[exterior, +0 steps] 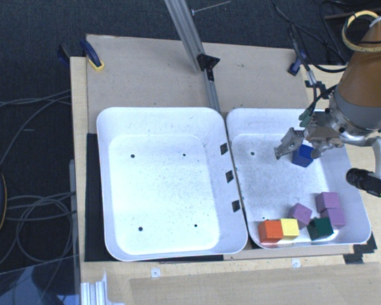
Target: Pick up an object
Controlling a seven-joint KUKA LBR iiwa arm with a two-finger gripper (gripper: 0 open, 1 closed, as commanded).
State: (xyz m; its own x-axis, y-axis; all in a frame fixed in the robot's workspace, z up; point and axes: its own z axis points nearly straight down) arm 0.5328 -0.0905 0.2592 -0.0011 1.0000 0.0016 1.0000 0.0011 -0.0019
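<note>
From the overhead camera I see two white bins side by side on the bench. The arm (363, 75) reaches in from the right over the right bin (254, 189). Its gripper (303, 146) has its fingers spread apart, with a blue block (302, 156) sitting between them; I cannot tell whether the block is lifted or resting on the bin floor. Along the right bin's near edge lie an orange block (271, 230), a yellow block (289, 227), a green block (319, 228) and three purple blocks (329, 202). The left bin (159, 183) sits just beside it.
</note>
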